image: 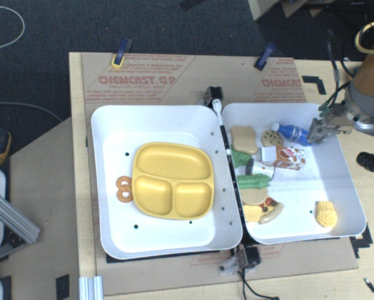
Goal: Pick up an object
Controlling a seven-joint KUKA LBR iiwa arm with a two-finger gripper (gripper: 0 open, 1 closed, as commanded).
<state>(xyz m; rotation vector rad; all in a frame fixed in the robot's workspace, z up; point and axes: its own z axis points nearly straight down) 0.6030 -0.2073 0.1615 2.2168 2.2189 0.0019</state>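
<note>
Corn lay nearest, alone in the right bin. I could not tell the state of the hand beside the bottle. Descending straight onto the bottle seemed best.

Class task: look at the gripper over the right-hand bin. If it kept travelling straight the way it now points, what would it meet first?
The gripper points leftward, and the blue bottle lies right in front of it, so probably that. Its height above the bin is unclear from this view.
</note>
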